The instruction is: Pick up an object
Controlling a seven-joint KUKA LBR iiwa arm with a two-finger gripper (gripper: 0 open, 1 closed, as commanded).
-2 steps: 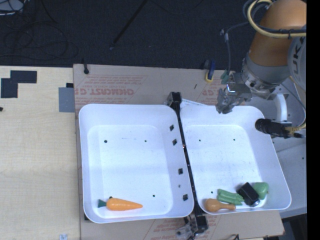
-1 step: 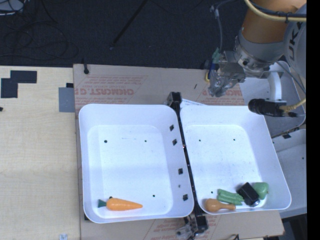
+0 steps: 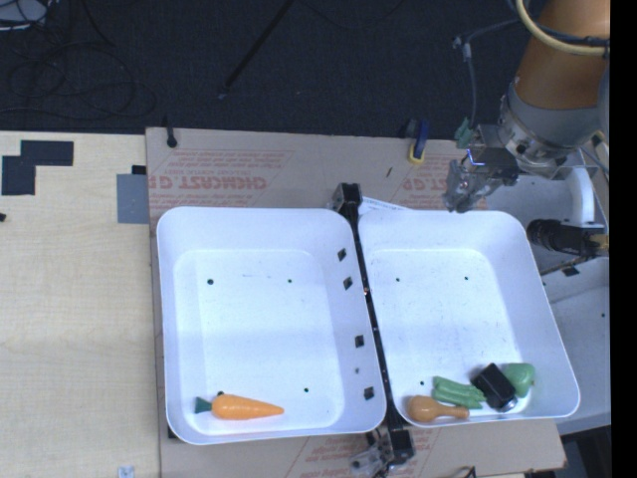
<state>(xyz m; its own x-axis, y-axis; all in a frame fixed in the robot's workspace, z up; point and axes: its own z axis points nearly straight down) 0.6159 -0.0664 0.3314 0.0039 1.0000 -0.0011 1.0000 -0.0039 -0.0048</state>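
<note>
An orange carrot (image 3: 246,406) with a green top lies at the front left of the left bin (image 3: 179,267). In the front right corner of the right bin (image 3: 532,267) sit a green pea pod (image 3: 457,392), a black block (image 3: 494,385), a green piece (image 3: 520,374) and an orange pear-shaped toy (image 3: 436,410), close together. My gripper (image 3: 464,189) hangs above the far edge of the right bin, well away from those objects, with nothing visible between its fingers.
The two white bins rest on a cardboard sheet (image 3: 259,167), joined by a black divider strip (image 3: 360,307). A yellow and blue clamp (image 3: 418,142) stands behind the right bin. A black fixture (image 3: 562,237) sits at the right bin's right side.
</note>
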